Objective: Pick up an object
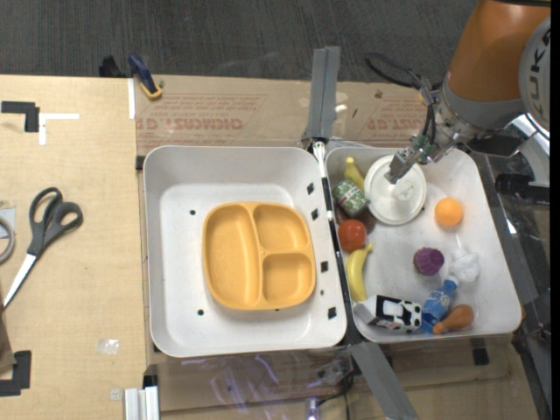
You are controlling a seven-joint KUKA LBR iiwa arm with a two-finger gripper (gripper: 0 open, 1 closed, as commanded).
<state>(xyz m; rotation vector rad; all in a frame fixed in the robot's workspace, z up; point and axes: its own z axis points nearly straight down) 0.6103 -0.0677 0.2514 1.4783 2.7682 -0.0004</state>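
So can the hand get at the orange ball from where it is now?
Probably yes. The orange ball lies alone on bare bin floor in the right bin, apart from the white dish that the hand is over and from the purple ball. Nothing covers it from above.

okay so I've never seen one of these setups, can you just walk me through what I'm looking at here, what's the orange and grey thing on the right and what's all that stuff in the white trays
The orange and grey thing is a robot arm reaching in from the right. The camera sits above the bench, looking down at a slant. At the arm's tip is its claw, hovering over a round white dish. I can't tell whether the claw is open or shut, and nothing shows as held.

Two shallow white bins sit side by side. The left bin holds a yellow divided plate. The right bin holds toys: an orange ball, a purple piece, a banana, a red tomato and more. Scissors lie on the bench at left.
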